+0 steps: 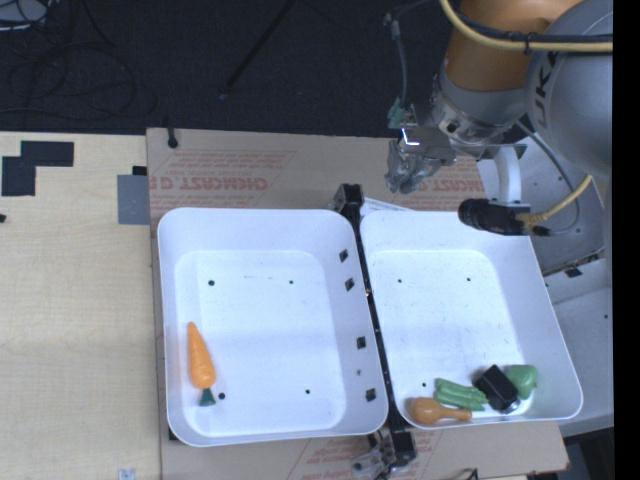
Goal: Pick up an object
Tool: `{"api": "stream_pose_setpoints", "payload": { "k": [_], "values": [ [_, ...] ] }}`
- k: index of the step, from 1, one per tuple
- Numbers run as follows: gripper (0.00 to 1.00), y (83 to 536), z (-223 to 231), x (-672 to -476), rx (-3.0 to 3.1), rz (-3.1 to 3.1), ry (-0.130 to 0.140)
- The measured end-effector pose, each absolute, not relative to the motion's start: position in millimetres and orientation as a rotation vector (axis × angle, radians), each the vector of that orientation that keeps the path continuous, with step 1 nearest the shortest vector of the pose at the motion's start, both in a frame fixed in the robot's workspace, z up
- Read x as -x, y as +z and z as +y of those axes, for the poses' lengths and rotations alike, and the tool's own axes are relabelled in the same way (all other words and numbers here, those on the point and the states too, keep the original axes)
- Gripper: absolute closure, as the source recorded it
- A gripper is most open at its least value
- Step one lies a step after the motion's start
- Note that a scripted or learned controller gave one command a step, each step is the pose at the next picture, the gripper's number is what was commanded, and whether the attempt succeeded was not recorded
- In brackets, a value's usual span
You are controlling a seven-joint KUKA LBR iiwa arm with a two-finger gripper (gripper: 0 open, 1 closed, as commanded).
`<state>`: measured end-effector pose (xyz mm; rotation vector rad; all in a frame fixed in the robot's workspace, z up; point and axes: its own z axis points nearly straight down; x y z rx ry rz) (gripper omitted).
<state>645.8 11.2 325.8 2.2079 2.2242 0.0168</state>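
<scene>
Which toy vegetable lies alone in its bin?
The orange toy carrot, alone in the left white bin; the others cluster in the right white bin's near corner.

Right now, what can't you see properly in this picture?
- Gripper: too small and dark in the camera view to tell open from shut.
- Black object: lies over the green pieces, hiding where they meet; what it is stays unclear.
- Carrot: its dark green end is too small to make out.
- Arm: cut off by the top edge.
</scene>
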Motion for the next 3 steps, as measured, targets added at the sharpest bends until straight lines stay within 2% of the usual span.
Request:
{"api": "stream_pose_setpoints", "payload": {
  "k": [1, 2, 3],
  "values": [
    [1.00, 350, -11, -589.4, -2.227, 2.220, -0.003],
    [1.00, 273, -71, -629.2, -2.230, 2.219, -0.013],
    [1.00, 347, 8, -645.2, -2.211, 2.228, 0.007]
  ]
}}
